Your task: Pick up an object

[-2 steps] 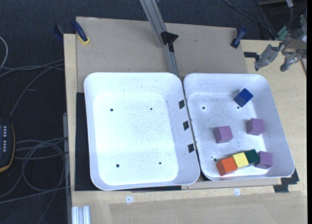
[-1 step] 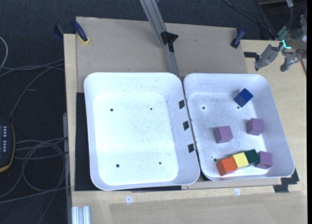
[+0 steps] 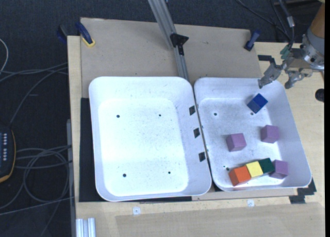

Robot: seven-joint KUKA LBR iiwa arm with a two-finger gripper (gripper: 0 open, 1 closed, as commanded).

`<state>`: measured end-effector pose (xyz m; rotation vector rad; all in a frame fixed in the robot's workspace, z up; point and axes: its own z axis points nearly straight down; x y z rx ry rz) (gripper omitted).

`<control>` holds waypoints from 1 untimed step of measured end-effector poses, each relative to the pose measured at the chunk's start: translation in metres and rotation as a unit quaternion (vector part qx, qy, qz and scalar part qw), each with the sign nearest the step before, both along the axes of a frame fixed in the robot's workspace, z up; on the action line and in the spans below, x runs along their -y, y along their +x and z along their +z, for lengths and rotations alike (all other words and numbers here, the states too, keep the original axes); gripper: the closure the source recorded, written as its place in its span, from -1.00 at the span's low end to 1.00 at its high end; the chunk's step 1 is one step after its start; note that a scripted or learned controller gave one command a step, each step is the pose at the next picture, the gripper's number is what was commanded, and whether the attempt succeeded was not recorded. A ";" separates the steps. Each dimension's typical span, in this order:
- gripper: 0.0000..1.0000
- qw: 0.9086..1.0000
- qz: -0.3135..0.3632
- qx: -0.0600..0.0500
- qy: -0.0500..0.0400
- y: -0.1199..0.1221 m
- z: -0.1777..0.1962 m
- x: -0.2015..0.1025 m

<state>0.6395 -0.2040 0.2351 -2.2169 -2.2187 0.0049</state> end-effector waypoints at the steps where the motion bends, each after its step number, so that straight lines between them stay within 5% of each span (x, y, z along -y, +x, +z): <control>1: -1.00 1.000 0.001 0.000 0.000 0.008 -0.046 -0.001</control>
